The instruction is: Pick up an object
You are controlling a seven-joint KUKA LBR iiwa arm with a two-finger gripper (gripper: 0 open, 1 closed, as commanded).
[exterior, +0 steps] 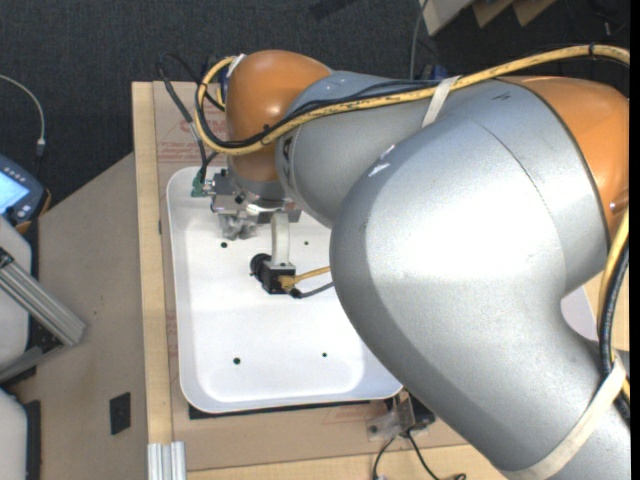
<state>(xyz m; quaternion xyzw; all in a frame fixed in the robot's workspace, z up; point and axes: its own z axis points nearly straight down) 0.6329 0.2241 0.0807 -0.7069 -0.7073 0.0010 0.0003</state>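
Note:
My gripper (236,226) hangs low over the far left part of the left white bin (205,368), close to its floor. Nothing can be made out in it. The grey arm with its orange band (272,88) reaches in from the right and hides what lies directly under the wrist. The bin floor in front of the gripper is bare white, with a few small dark dots (236,360).
The arm's large grey body (470,268) covers the right half of the view, including the right bin. The wooden bench edge (150,268) runs along the left bin's left side. A metal rail (40,303) and a device with a blue screen (15,193) stand off the bench at left.

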